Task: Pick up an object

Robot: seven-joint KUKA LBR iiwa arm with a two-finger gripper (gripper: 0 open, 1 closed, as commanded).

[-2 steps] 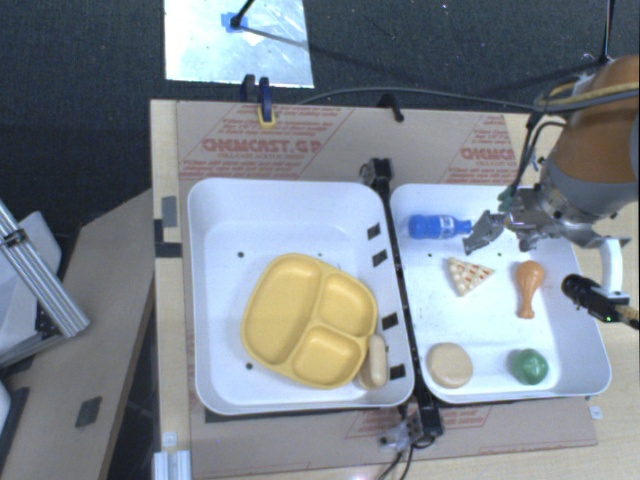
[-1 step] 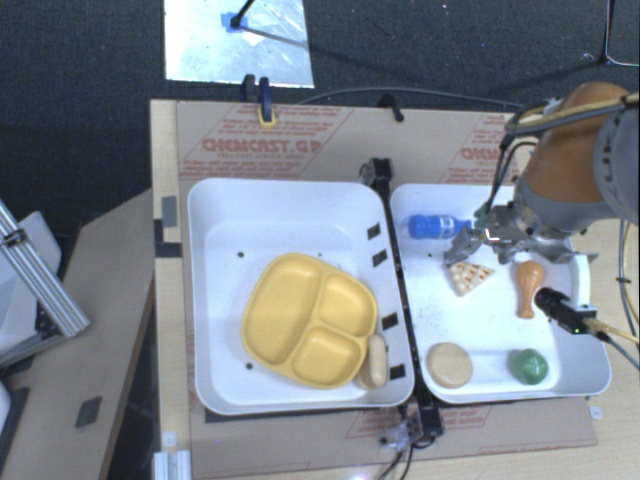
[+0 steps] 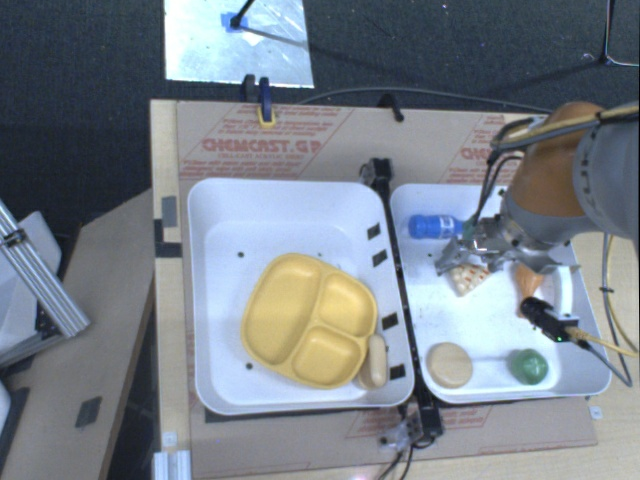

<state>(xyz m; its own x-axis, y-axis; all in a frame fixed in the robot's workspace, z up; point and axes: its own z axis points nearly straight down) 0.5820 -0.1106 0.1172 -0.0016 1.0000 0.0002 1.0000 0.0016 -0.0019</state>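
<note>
My gripper (image 3: 462, 261) sits in the right bin (image 3: 590, 368), over a tan wedge-shaped thing (image 3: 468, 278); can't tell my jaw state. Blue bottle (image 3: 432, 227) at 10 o'clock, round cookie (image 3: 450, 365) at 6, green ball (image 3: 529, 366) around 5. Bare floor between them.

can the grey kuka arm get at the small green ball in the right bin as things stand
Probably yes. The small green ball lies in the open near the right white bin's front corner, nothing on top of it. The gripper hangs over the same bin, further back; the bin wall close by could crowd it.
</note>
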